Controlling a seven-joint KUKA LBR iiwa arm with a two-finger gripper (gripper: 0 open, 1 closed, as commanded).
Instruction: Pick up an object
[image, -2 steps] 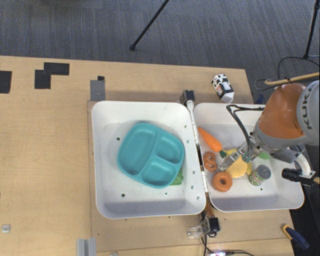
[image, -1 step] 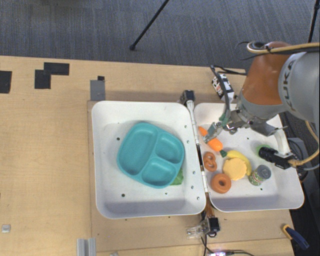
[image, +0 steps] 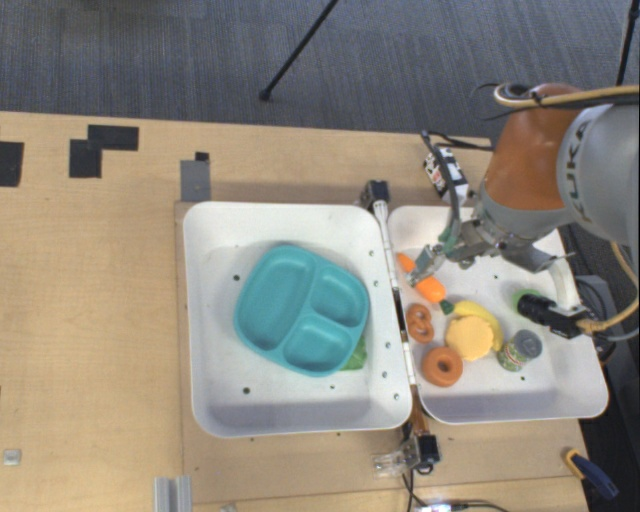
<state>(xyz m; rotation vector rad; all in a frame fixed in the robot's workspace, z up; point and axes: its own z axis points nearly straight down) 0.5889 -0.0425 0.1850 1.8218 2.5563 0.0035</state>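
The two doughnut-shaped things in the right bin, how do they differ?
The upper ring is smaller and thinner, brownish with a pale glaze look, while the lower ring is larger, thicker and plain orange. The upper ring lies close to the divider between the bins; the lower ring lies nearer the front wall of the right bin, beside the yellow piece. Both lie flat, holes up.

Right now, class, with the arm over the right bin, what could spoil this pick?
1. The pincer sits by the orange carrot piece, near the bin's left wall; a finger could strike it.
2. The pretzel, yellow lemon and donut crowd together, so a grab may knock a neighbour.
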